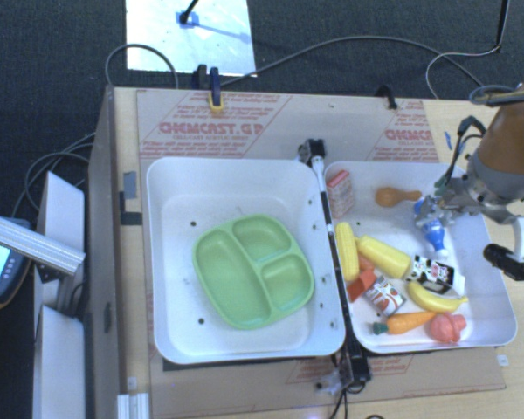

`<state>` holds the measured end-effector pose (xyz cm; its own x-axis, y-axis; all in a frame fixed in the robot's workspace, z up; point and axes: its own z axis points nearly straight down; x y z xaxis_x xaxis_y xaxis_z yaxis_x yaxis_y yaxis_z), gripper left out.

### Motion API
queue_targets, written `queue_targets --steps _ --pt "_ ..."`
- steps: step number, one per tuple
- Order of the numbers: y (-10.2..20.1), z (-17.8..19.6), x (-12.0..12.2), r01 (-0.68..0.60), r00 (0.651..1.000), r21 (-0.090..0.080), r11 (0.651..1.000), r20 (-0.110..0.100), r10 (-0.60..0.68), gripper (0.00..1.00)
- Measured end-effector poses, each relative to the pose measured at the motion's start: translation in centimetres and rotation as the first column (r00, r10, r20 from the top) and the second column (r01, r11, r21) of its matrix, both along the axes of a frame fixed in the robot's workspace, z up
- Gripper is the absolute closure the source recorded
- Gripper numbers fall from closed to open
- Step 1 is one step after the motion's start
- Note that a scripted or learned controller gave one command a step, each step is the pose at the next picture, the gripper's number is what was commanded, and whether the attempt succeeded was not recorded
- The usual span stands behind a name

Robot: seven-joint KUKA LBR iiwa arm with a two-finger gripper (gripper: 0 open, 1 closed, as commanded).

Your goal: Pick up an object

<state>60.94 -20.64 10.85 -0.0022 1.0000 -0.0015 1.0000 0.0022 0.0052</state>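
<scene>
Near edge of right bin (498, 334): I am seeing a pink lumpy toy (448, 326) lying just beside a toy carrot (409, 322), both close to the front wall.

A little farther in: a banana (434, 298) is curving above the carrot, and a small red and white carton (385, 298) is resting to its left.

Middle of right bin: a black and white toy (434, 274) is touching the banana's upper side. A long yellow piece (383, 256) is lying at a slant next to it, and a corn cob (346, 250) is standing along the divider side.

Left bin (170, 260): I am looking at a green divided plate (254, 271) sitting in its middle, tilted a bit.

Gripper (434, 211): it is hanging over the right bin's far right part, directly above a blue and white object (434, 236). I cannot tell if it is apart or together.

Far part of right bin: an orange spoon-like thing (396, 196) is lying left of the gripper, and a pink and white can (339, 191) is leaning near the divider.

Arm (506, 151): it is reaching in from the right, its orange band showing above the wrist.
</scene>
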Motion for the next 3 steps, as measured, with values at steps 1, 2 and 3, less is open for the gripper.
queue_targets --steps 1,2,3 --pt "0.0 5.8 -0.5 0.001 1.0 -0.001 1.0 -0.001 -0.001 1.0" --pt "9.0 10.0 2.4 -0.002 1.0 0.002 1.0 -0.001 0.002 1.0" --pt "13.8 10.1 -1.7 -0.003 1.0 0.002 1.0 -0.003 0.003 1.0"
